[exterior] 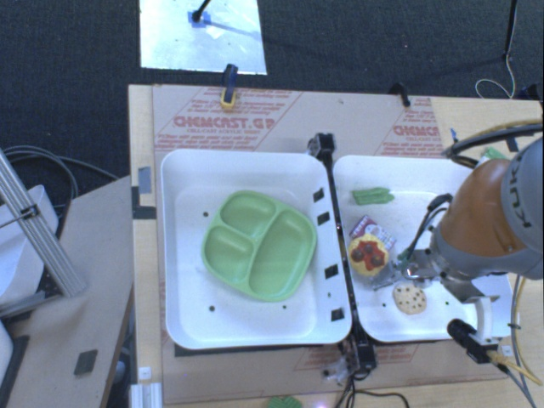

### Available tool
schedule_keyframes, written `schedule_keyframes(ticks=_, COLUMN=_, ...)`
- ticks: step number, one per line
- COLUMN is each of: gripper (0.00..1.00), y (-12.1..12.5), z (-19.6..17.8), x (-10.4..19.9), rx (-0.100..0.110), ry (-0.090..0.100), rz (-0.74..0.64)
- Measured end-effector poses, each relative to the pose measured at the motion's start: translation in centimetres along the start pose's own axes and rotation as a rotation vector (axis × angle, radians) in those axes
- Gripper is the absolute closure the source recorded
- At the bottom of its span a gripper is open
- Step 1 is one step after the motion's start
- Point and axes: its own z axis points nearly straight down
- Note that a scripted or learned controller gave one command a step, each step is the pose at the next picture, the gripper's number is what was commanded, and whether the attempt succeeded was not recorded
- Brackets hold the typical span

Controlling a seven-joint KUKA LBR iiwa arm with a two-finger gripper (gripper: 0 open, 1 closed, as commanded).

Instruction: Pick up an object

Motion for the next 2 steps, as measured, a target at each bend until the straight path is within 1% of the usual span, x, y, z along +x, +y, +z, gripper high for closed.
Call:
schedule_keyframes(ticks=1, gripper=0.0, y=5.9, z=-0.1, x=0.7, rx=-0.005, ry=-0.002, rz=-0.002)
schedule_keyframes(ticks=2, gripper=0.0, y=15.6, z=-0.1, x=2.3, rx=-0.002, ry=-0.002, rz=-0.003)
